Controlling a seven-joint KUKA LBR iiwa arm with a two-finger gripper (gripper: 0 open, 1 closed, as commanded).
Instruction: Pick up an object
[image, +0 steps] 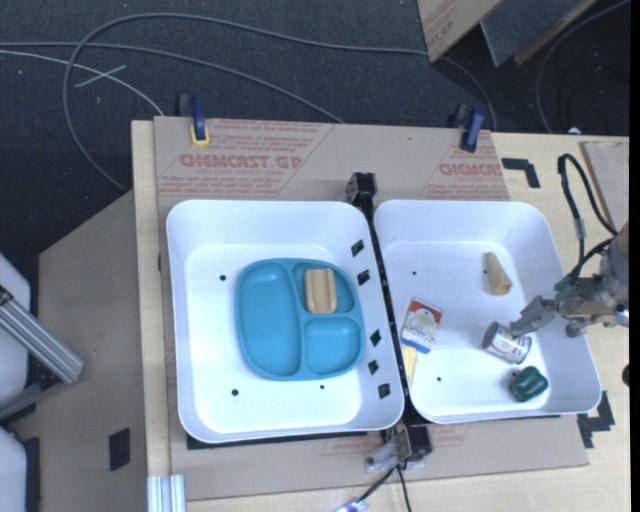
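Dark carpet (300, 60), loose cables (110, 75), cardboard-topped bench (260, 150)

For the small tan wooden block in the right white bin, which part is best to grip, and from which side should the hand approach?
Judging from this view, grip the small tan wooden block across its two long sides, near the middle, coming straight down from above. It lies flat and slightly slanted, apart from the other items and a little clear of the right white bin wall, so both long sides look free. The hand should turn to match that slant.

We list two white bins (200, 400), smooth glossy plastic; a blue divided tray (270, 335), smooth matt plastic; a tan block (319, 290), wood-like, matt; a small can (508, 346), shiny metal; a bench board (150, 250), matt printed cardboard.
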